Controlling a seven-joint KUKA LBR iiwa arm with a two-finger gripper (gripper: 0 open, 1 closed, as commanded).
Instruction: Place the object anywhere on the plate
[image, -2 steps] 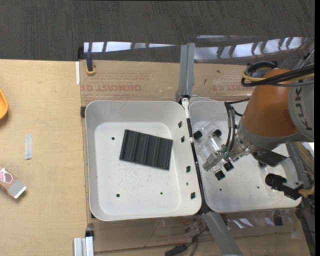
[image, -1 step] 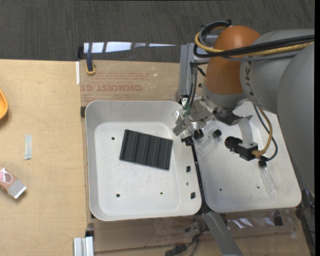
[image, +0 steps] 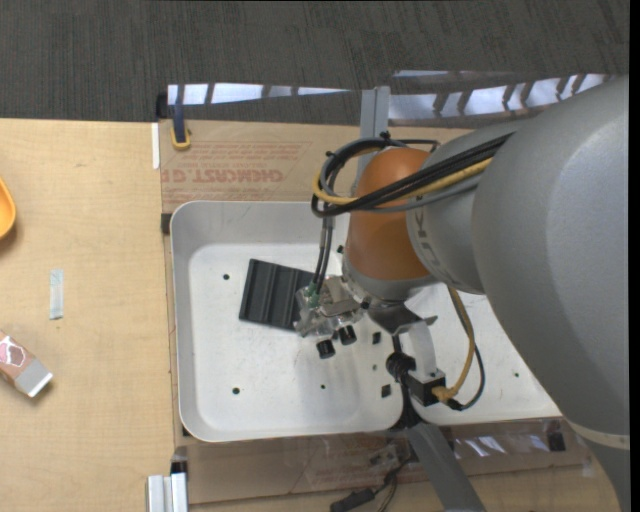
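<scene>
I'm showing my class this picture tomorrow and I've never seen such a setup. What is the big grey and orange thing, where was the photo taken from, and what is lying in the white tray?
The big grey shape with the orange band is a robot arm, reaching in from the right. The photo comes from one fixed camera above the bench, looking down at a slant. At the arm's end is its gripper, low over a shallow white bin. Beside it in the bin lies a flat, dark ribbed object. Whether the gripper holds anything cannot be told from here. On the wooden bench to the left lies a small wrapped item.
</scene>
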